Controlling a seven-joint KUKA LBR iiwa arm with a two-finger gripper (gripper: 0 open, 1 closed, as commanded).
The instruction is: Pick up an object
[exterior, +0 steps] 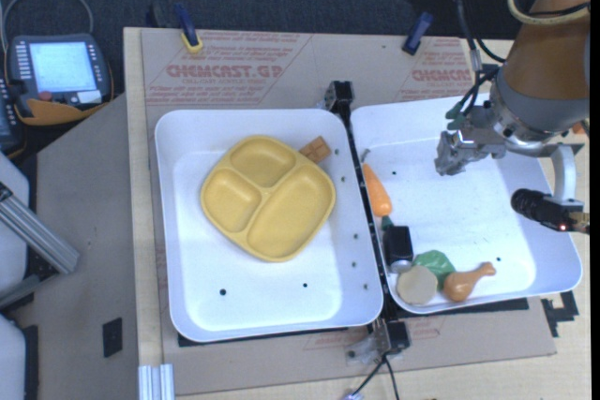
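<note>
The gripper (454,157) hung over the right bin (525,229), toward its upper part, nothing under it but bare floor. I couldn't tell how its fingers stood. A carrot (377,190) lay along that bin's left wall; below it sat a black block (398,244), a cream disc (417,285), a green piece (437,262) and a drumstick (467,280). In the left bin (187,229) rested a yellow tray (268,197).

The arm (553,42) reaches in from the right of the camera view, its orange band uppermost and the grey wrist below it. The gripper (454,155) hangs at the wrist's left end, pointing downward, with nothing seen between its tips.
</note>
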